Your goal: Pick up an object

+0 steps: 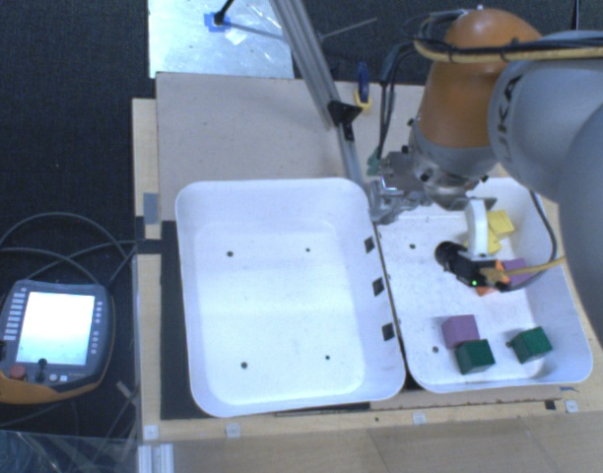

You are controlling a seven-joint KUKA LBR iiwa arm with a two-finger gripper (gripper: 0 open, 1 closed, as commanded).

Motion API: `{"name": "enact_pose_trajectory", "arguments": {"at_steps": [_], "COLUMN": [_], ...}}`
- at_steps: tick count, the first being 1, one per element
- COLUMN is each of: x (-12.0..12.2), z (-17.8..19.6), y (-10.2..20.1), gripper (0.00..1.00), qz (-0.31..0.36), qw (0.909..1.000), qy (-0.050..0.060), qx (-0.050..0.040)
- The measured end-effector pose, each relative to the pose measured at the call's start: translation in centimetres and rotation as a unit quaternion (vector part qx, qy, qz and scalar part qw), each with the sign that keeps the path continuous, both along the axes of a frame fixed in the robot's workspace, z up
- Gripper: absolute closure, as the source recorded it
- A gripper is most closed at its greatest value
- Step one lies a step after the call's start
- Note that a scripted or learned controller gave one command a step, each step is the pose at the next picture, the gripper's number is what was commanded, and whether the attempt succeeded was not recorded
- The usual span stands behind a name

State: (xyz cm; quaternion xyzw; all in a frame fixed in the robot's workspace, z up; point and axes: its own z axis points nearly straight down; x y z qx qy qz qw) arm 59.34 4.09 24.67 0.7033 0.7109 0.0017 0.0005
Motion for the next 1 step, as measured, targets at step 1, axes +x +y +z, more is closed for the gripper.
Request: {"name": "enact_pose_trajectory", "arguments": {"at_steps": [1], "x": [2.33], "z": [-0.06], "y": [5.83], "gripper": [1.0], "qz": [0.0], "qw": [1.0], "qy": [0.0], "qx": [0.0004]}}
